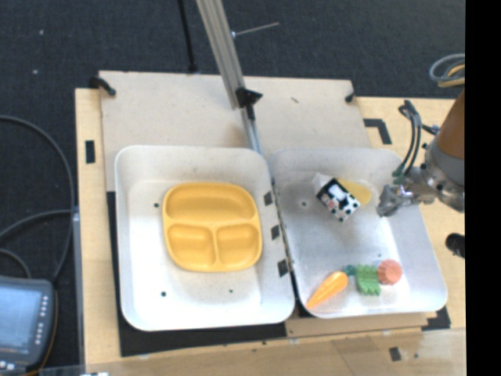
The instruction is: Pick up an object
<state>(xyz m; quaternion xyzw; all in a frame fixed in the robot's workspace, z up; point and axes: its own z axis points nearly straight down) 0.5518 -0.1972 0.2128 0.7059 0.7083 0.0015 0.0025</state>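
Note:
The right bin (407,233) holds a black-and-white spotted block (338,200) lying on a yellow piece (362,188) near its back. Along its front edge lie an orange carrot (327,288), a green toy (366,280) and a pinkish-orange round toy (389,272). My gripper (389,200) hangs over the right part of this bin, just right of the spotted block, with nothing visibly between its fingers. The arm comes in from the right edge.
The left bin (141,288) carries a yellow divided plate (211,225). A slanted metal post (223,45) rises behind the bins, ending at a clamp near their shared edge. Cables hang by the arm at the right.

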